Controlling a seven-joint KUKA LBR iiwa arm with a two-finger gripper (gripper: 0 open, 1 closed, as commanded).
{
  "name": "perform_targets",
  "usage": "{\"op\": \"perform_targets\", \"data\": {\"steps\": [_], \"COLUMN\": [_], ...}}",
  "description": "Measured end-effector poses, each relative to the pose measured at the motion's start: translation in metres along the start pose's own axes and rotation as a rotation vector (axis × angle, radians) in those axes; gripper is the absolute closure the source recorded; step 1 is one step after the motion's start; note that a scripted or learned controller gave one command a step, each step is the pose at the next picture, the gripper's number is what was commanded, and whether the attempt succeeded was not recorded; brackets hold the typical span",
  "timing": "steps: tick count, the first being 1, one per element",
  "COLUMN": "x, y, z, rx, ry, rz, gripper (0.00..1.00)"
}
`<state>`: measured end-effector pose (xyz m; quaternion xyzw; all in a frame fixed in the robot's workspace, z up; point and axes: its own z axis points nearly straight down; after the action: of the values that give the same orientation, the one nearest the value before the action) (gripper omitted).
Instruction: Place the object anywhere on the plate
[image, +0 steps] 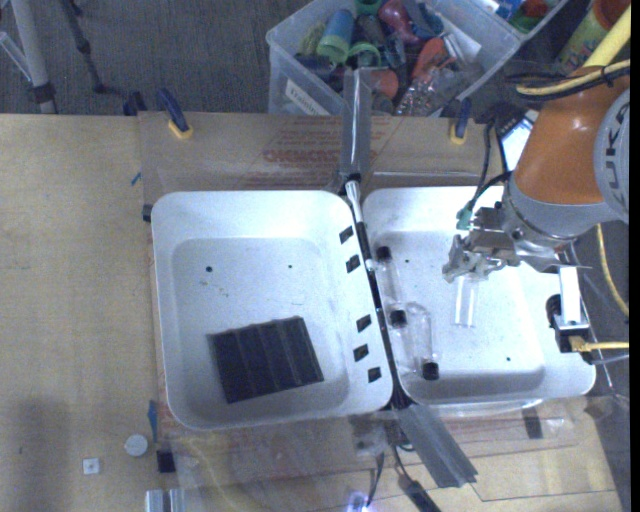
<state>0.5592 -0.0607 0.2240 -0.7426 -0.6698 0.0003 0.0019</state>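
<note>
Two shallow white bins, set to either side of a central divider (358, 262) on a wooden bench (70, 280); in the left bin (165, 310), a dark ribbed plate (268, 358) lying flat near the front, a little way left of the divider, with nothing resting on it; in the right bin (520, 372), a clear object (416, 338) with small black ends lying just right of the divider, on the side away from the plate; above the same bin, further right of the divider and apart from the clear object, the gripper (465, 300) pointing down from the grey arm with its orange band (560, 150); impossible to tell whether open or closed; nothing visibly held; beyond the divider's far end, a clear crate (400, 45) of colourful odds and ends.
</note>
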Motion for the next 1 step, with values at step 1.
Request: {"op": "perform_targets", "data": {"steps": [1], "x": [0.0785], "y": [0.0087], "z": [-0.0008], "rx": [-0.004], "ry": [-0.002], "rz": [0.103], "gripper": [1.00]}}
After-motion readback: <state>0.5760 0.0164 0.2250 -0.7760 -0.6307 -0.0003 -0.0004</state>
